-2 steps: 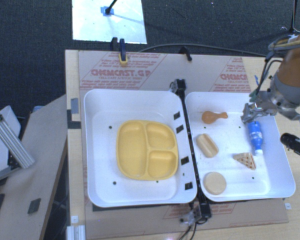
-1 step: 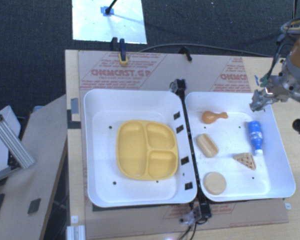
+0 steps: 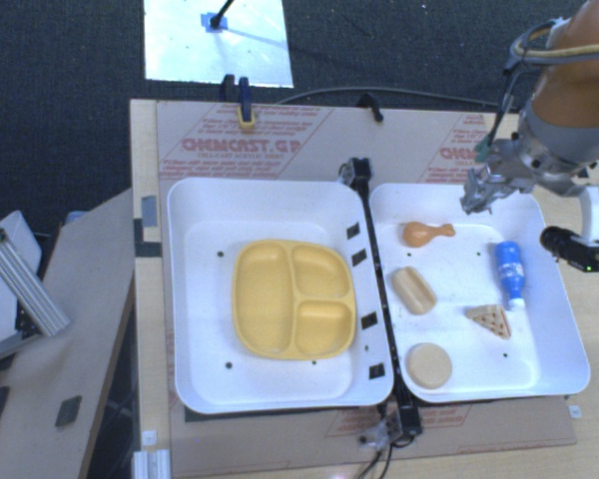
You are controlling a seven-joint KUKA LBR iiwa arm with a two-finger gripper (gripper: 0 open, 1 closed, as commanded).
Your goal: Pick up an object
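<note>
Nearest to you, at the front of the right bin [image 3: 554,297], sits a round tan cookie-like disc [image 3: 428,364]. Just behind it to the right lies a small wedge shaped like a pizza slice [image 3: 489,319], and beside that, closer to the bin's right wall, a blue bottle [image 3: 509,272] lies on its side with its white cap toward you. A tan bread-roll shape [image 3: 413,289] rests left of centre, near the divider between the bins. Behind it, toward the back of this bin, lies an orange piece shaped like a drumstick [image 3: 425,233].

Your left bin [image 3: 195,267] holds a yellow divided plate [image 3: 294,298] with three compartments, lying flat near the middle.

Your arm [image 3: 574,78] comes in from the upper right, its orange band visible above the wrist. Its gripper [image 3: 476,196] hangs over the back edge of the right bin, just behind and to the right of the drumstick and apart from it. You cannot tell from this angle how far the jaws are spread, and nothing can be seen between them.
</note>
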